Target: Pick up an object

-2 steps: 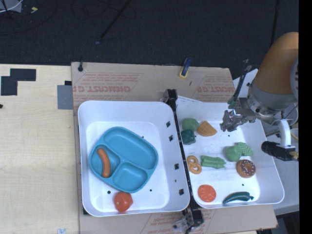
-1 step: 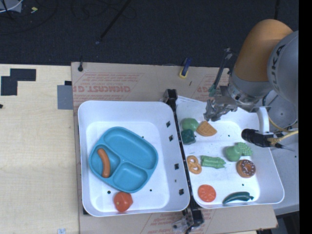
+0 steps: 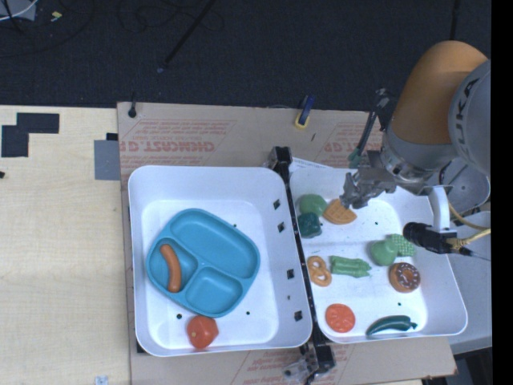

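Observation:
My gripper (image 3: 353,198) hangs over the far left part of the right bin (image 3: 449,295), just above an orange wedge-shaped piece (image 3: 340,212). Its tips are dark and close together; whether they grip anything is unclear. Near it lie a light green lump (image 3: 311,204) and a dark green piece (image 3: 309,225). Further forward sit a pretzel (image 3: 319,270), a green pepper-like piece (image 3: 350,266), a green toy (image 3: 391,248), a chocolate donut (image 3: 405,277), a red-orange round slice (image 3: 340,318) and a dark green curved piece (image 3: 391,324).
The left bin (image 3: 152,191) holds a blue divided plate (image 3: 204,261) with a sausage (image 3: 171,267) in it, and a red tomato (image 3: 202,331) near the front wall. A black divider (image 3: 292,239) separates the bins. A black cable end (image 3: 433,238) juts over the right bin.

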